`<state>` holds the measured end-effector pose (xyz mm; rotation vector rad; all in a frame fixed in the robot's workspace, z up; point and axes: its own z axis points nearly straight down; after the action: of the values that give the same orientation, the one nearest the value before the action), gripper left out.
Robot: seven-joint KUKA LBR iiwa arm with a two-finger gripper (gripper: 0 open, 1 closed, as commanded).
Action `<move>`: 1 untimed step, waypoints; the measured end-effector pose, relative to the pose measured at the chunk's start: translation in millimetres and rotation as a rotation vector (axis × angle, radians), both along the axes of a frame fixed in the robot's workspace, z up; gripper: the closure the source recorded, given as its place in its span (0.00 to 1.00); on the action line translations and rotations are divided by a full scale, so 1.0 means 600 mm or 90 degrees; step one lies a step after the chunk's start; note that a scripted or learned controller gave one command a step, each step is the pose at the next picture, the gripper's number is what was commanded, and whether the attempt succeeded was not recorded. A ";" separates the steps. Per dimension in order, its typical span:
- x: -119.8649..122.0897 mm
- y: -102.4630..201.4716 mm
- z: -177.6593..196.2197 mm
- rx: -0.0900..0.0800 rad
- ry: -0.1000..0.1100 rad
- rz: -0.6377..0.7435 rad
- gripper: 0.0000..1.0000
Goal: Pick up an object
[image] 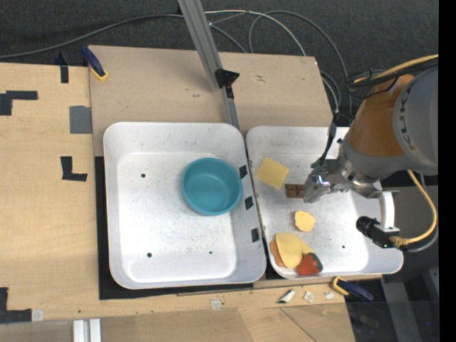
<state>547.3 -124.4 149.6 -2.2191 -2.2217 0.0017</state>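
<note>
The gripper [311, 189] hovers low in the right bin [356, 262], beside a small brown block [292, 190]; whether its fingers are apart I cannot tell. A pale yellow square piece [272, 172] lies just left of the block.

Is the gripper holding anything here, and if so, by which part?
Cannot be told. The gripper sits low in the right bin beside a small brown block; no grasp is visible.
</note>
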 end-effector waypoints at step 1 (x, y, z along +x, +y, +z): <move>0.018 -0.004 0.093 -0.001 -0.004 0.000 1.00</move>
<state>557.8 -126.6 205.7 -2.2223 -2.2263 -0.0038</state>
